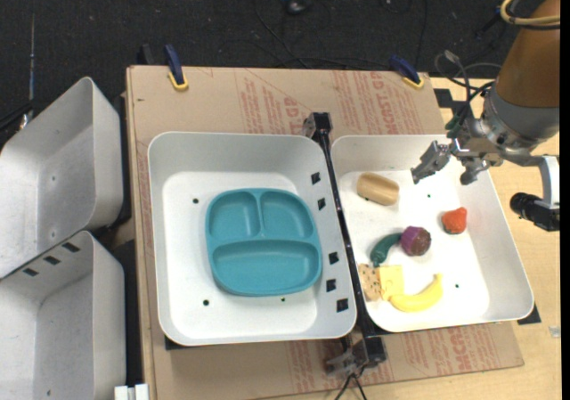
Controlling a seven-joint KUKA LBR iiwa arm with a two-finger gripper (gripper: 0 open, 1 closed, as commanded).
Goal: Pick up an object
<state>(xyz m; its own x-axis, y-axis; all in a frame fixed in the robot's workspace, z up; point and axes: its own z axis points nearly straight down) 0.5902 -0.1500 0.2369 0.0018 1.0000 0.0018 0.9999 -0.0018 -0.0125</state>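
The tool hung spread, gripping nothing, a bread roll beside it; arm cut off.

The arm shows at the upper right of the frame as a thick rounded body. Its top segment is a wide orange-brown band with a glossy sheen, and a pale yellowish ring circles its upper rim. Below the band the casing turns smooth grey, narrowing into a grey metallic wrist collar. Thin dark cables run along the wrist's left side, one looping outward near the upper right of the frame. The gripper is built of dark grey and black metal parts, with two slim fingers, one on the left and one on the right, each angular and ending in a dark tip.
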